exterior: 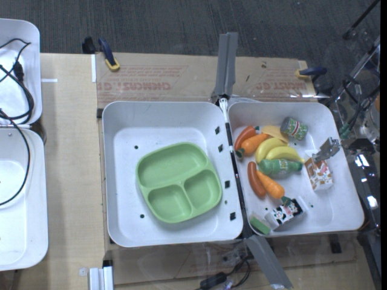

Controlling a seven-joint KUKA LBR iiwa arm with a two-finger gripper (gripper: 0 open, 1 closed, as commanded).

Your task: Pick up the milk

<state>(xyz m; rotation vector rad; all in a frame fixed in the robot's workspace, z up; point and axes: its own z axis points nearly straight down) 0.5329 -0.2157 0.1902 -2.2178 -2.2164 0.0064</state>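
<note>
The pincer (pixel 327 149) hung over the far right side of the right bin (pixel 347 213), and whether it was apart or together could not be told. Just below it in the view lay a white carton with orange speckles (pixel 320 176), so near that touching or apart could not be judged. To its left was a crowded heap: two bananas (pixel 279 151), a green bottle (pixel 280 167) lying under them, an orange carrot (pixel 254 142) further left by the bin's inner wall, and a second carrot (pixel 270 185) beside a red sausage-shaped piece (pixel 254 179). A round patterned can (pixel 294 127) sat up and left of the pincer, near the bin's far wall. The milk (pixel 285 211), a small carton with black cow patches, lay on its side well down and left of the pincer, past the speckled carton, with a small green piece (pixel 260 225) just beside its left end. Much further left, the left bin (pixel 118 180) held a green divided plate (pixel 178 182) with three compartments.
</note>
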